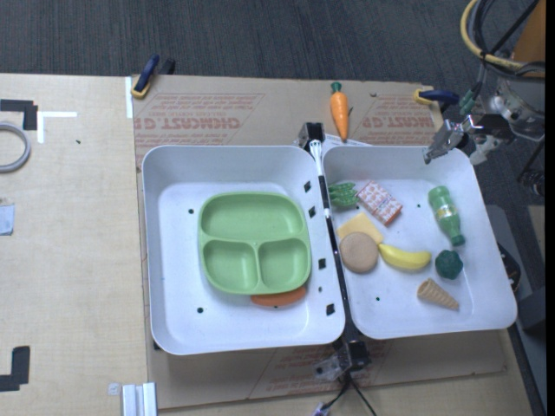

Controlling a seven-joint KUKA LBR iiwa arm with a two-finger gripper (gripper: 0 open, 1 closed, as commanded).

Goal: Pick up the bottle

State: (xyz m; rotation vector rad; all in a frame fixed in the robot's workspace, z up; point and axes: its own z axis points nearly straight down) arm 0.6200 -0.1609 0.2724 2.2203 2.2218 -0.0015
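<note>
Camera view: gripper (453, 137) above right bin's (494, 315) far corner, fingers' gap not discernible, nothing held. Bottle (446, 214) lying near right wall, beside banana (405, 256). Judged light, rigid, slippery plastic; grasp across mid-body.

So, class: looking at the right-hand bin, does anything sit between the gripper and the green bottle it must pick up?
Nothing visible does. The gripper is above the right bin's far rim, and the bottle lies below it on bare white floor. The broccoli lies just beyond the bottle's cap end, away from the gripper.
</note>
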